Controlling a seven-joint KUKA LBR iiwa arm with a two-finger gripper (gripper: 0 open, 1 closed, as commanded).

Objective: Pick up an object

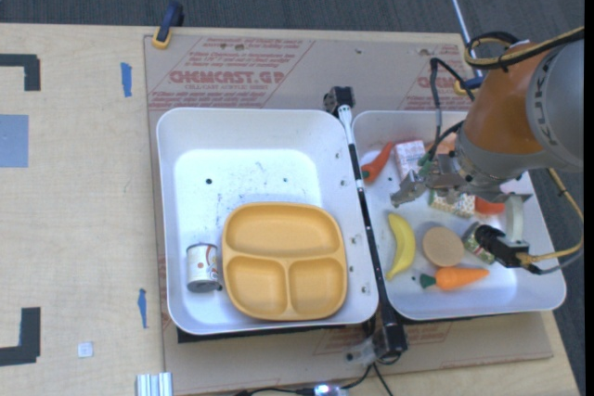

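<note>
Camera view is taken from above the table: the end effector (418, 188) is lowered into the right bin (538, 297), beside a banana (402, 243), a carrot (459, 277) and a tan disc (443, 246). A clean grasp would be helped by centring on one separated item. Its opening cannot be told, being hidden by the wrist.
</note>
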